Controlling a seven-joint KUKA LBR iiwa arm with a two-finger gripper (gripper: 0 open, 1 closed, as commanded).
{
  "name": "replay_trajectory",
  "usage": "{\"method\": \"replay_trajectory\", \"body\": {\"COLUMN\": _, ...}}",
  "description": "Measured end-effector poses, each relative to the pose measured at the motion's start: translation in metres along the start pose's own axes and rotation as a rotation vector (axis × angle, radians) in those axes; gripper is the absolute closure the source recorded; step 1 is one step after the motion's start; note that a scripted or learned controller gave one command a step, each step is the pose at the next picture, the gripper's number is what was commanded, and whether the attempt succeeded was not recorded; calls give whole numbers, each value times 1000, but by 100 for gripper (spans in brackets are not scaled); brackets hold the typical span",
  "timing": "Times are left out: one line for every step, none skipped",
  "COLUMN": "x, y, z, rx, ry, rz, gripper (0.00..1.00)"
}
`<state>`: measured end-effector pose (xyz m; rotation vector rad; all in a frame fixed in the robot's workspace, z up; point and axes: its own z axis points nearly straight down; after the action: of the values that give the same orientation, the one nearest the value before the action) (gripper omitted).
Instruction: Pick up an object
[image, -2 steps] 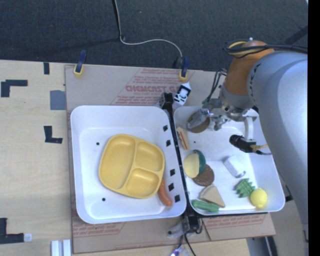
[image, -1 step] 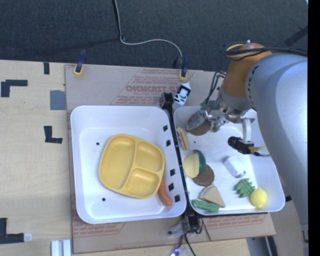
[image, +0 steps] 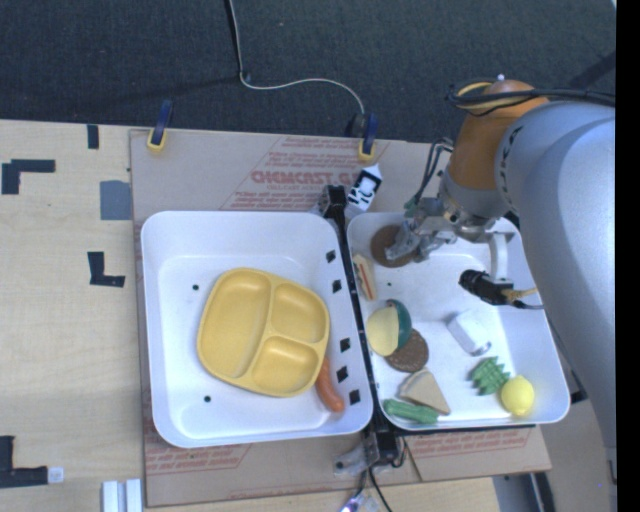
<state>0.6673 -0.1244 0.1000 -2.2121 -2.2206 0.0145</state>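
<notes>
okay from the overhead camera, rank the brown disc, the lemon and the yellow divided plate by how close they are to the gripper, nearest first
1. Brown disc, right bin's far corner, right at the gripper.
2. Lemon, right bin's near right corner.
3. Yellow divided plate, in the left bin.

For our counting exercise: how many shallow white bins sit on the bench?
2. The left bin holds a yellow divided plate and an orange sausage-like piece. The right bin holds the small toy foods, with the claw over its far end.
</notes>
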Motion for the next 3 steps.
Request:
{"method": "replay_trajectory", "body": {"x": 1, "y": 0, "z": 2, "rx": -4, "ry": 0, "rz": 1, "gripper": 0}}
{"method": "replay_trajectory", "body": {"x": 0, "y": 1, "z": 17, "rx": -8, "ry": 0, "rz": 2, "gripper": 0}}
{"method": "replay_trajectory", "body": {"x": -8, "y": 1, "z": 14, "rx": -9, "ry": 0, "rz": 3, "gripper": 0}}
